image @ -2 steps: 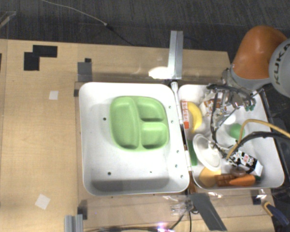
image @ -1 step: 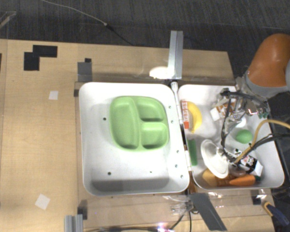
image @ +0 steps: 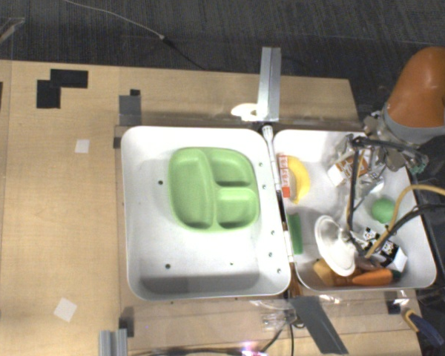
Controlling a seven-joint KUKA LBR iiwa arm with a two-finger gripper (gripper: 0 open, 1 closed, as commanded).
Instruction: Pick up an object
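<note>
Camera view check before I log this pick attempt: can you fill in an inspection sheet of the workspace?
Surface: wooden bench bearing two white bins, left bin and right bin, side by side.
Job's things: in the right bin, a yellow banana-like item, a green stick, a white cup, a green ball and an orange carrot-like piece.
Clutter: green divided tray in the left bin.
Tool: tool over the right bin's far part; finger state unclear.
Cables: dark and tan cables run over the right bin; a thin cable crosses the floor.
Surroundings: dark carpet; black marks on the bench.
</note>
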